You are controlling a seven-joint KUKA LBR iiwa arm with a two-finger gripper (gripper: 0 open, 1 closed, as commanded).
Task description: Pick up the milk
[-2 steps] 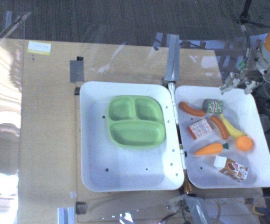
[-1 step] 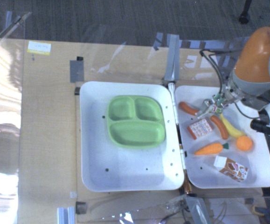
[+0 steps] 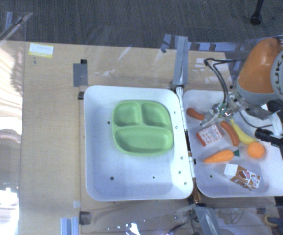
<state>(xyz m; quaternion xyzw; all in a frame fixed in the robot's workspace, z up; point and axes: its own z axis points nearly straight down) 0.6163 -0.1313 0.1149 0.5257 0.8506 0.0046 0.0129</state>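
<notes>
The milk [image 3: 242,176] carton lies flat in the right bin [image 3: 278,187], well apart from the gripper [image 3: 214,116], toward the camera past the carrot [image 3: 219,156]; the spread fingers [image 3: 207,120] hold nothing.

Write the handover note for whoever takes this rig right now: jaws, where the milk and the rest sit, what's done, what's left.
Gripper: low over the right bin, near its back, above the orange-and-white box; I cannot tell how its jaws stand, and nothing shows between them.
Milk carton: lying flat near the right bin's front edge, apart from the gripper.
Also in that bin: carrot, orange, banana, two sausages.
Left bin: green divided plate.
Done: nothing yet. Left: move over the milk, grasp, lift.
</notes>
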